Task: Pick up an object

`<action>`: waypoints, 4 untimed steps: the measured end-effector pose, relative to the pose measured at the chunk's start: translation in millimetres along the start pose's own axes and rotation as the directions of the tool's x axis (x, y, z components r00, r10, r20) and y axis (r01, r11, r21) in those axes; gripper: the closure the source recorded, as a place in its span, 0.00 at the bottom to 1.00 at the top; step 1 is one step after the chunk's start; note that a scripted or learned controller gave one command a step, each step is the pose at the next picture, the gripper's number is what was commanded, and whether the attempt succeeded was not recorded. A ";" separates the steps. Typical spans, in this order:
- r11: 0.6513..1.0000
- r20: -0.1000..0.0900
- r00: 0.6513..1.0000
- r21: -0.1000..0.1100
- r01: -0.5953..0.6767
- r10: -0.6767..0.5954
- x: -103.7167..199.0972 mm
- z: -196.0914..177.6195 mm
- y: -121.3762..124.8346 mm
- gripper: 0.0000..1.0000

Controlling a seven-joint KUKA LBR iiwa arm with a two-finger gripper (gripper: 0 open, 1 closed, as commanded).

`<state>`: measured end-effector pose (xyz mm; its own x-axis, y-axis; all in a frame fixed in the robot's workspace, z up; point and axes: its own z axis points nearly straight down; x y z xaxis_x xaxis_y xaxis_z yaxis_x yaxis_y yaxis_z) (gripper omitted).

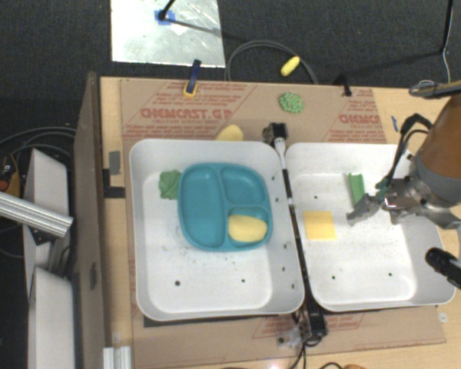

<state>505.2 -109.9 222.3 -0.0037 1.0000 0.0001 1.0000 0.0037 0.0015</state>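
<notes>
A green stick (356, 184) lies upright in the right bin (369, 294), near its back. To its left, near the bin's dividing wall, rests a flat yellow square (319, 225). My gripper (366, 201) reaches in from the right and hangs open just over the lower end of the green stick, with nothing held between its fingers. In the left bin (215, 298) sits a teal divided plate (207, 206) with a yellow lump (247, 227) in its lower right compartment. A green leafy piece (169, 183) lies against the plate's left edge.
Behind the bins, on the cardboard, lie a yellow piece (230, 134), a green knobbly ball (292, 102) and a blue-and-yellow tool (192, 79). A black clamp (277, 135) sits where the bins meet. The arm's orange band (453, 141) looms over the right bin's right edge.
</notes>
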 end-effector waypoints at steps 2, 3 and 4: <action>1.000 0.002 1.000 0.000 -0.002 0.002 -84.0 143.2 92.0 0.00; 1.000 0.002 1.000 -0.008 0.005 -0.005 -69.1 136.2 154.1 0.00; 1.000 0.002 1.000 -0.006 0.004 -0.004 -70.6 125.6 152.2 1.00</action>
